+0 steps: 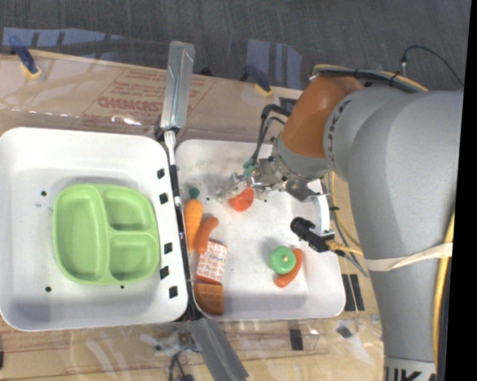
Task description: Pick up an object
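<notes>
From the single overhead camera I look down at a slant on a bench carrying two shallow white plastic bins side by side. The left bin [13, 211] holds a lime green plastic plate [105, 233] with three compartments, lying flat near that bin's middle. The right bin [328, 302] holds the loose items I could pick from. A long orange toy carrot [192, 221] lies against the right bin's left wall with a smaller orange piece [207, 228] beside it, and below them, toward the near left corner, sit a small white and red printed packet [211, 261] and a brown waffle-textured piece [208, 293]. Near the right wall, a round green toy [282, 259] rests on an orange-red piece [290, 275]. My grey arm with its orange band [312, 122] reaches in from the right and bends down over the far part of the right bin, presumably to come at an item from above. The two-finger gripper [251, 182] sits low there, and a small red-orange rounded toy [241, 199] lies just at its tip. It looks like the intended target. Whether that toy is between the gripper's tips or merely beside them, I cannot tell, nor can I tell whether the gripper is spread or pressed together.
</notes>
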Motion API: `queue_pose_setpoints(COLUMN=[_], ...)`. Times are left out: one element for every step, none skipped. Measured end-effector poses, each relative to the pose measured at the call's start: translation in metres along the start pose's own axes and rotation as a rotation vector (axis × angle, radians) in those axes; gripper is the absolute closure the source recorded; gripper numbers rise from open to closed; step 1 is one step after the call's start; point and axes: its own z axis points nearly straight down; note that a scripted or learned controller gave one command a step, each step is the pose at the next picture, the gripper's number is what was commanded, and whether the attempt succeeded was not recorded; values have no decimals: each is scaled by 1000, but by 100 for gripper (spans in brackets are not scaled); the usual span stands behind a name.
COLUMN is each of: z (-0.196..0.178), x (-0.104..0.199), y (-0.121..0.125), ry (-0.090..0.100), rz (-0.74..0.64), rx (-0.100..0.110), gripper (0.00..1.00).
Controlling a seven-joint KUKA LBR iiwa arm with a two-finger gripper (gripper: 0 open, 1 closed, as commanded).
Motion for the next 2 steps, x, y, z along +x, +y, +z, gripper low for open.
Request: queue_pose_setpoints(z=[-8, -89], x=[1, -55], y=[0, 14], ry=[2, 0], rz=[-4, 266], rx=[4, 0], gripper=[100, 100])
